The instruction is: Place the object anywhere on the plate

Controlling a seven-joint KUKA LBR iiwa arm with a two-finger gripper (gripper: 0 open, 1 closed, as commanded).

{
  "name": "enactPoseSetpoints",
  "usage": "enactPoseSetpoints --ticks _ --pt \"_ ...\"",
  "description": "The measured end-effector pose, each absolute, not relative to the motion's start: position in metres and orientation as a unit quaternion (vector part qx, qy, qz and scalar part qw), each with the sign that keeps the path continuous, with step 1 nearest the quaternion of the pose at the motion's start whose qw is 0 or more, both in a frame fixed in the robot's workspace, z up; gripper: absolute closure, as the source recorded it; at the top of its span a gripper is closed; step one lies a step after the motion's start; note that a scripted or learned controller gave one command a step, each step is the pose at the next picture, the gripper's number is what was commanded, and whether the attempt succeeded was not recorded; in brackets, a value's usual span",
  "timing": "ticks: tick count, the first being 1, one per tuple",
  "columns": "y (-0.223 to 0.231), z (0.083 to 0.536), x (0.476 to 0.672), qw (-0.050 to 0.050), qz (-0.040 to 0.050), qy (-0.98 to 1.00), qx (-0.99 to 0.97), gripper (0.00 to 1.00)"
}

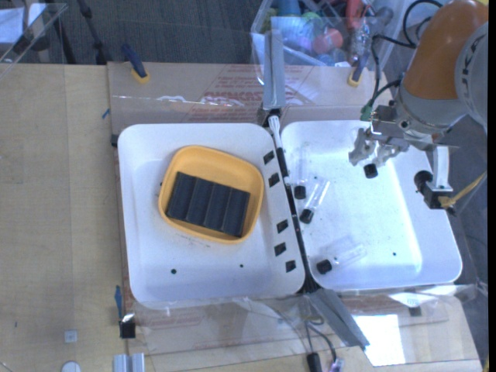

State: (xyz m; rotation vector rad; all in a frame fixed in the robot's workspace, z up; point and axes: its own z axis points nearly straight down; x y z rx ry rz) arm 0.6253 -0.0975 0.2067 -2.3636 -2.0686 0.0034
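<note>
Black ridged block (209, 204), one only, is lying flat inside the single yellow plate (177, 167), which is sitting in the left bin (147, 273) of two. Three clear black-capped tubes (345, 252) are lying in the right bin (411, 246). The arm (442, 60) is reaching over that bin's far side, its hand (370, 160) hanging above the bin floor; whether it is clenched or released cannot be told.

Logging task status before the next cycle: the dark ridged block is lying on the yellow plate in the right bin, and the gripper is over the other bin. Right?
Not quite. The camera view shows the dark ridged block lying on the yellow plate in the left bin, not the right one. The gripper is over the other bin, the right bin.
</note>
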Motion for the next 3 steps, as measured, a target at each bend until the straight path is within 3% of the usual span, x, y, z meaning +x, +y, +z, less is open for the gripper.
enactPoseSetpoints --ticks 1,2,3 --pt "-0.035 0.221 0.648 -0.001 -0.0006 -0.695 -0.719 1.0" --pt "-0.021 0.184 0.667 0.001 0.0005 -0.763 -0.646 1.0" --pt "0.042 0.229 0.665 -0.002 -0.0012 -0.821 -0.571 1.0"
